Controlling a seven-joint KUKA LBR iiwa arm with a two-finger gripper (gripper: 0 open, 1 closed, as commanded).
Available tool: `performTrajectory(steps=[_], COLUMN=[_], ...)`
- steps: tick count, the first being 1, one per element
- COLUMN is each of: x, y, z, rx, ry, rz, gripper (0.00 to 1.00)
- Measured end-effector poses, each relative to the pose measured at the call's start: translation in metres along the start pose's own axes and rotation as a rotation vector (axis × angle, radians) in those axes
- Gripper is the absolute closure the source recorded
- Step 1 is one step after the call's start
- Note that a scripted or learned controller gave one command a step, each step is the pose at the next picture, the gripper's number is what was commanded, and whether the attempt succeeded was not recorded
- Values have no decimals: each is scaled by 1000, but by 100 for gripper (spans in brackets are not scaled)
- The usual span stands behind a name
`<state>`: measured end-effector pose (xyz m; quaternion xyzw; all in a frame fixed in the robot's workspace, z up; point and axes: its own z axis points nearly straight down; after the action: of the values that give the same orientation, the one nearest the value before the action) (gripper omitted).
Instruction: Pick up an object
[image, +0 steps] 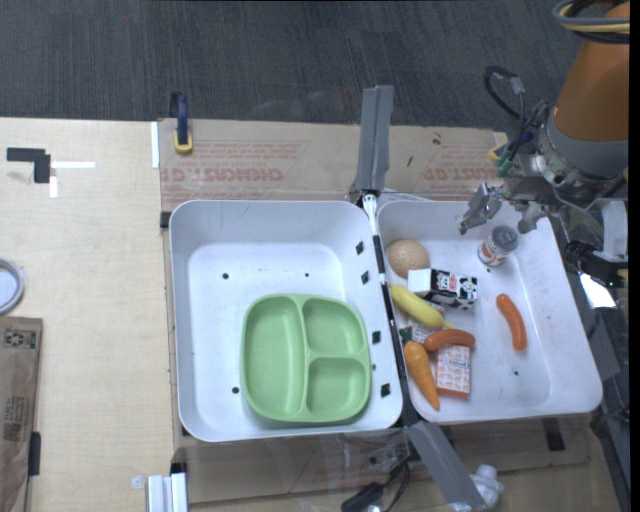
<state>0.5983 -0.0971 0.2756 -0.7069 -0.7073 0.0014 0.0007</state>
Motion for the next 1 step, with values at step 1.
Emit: performTrajectory(steps=[1], x=[-57], y=[-13], z=[155], rx=[-11], ry=[-1], rz=[81], gripper=[0])
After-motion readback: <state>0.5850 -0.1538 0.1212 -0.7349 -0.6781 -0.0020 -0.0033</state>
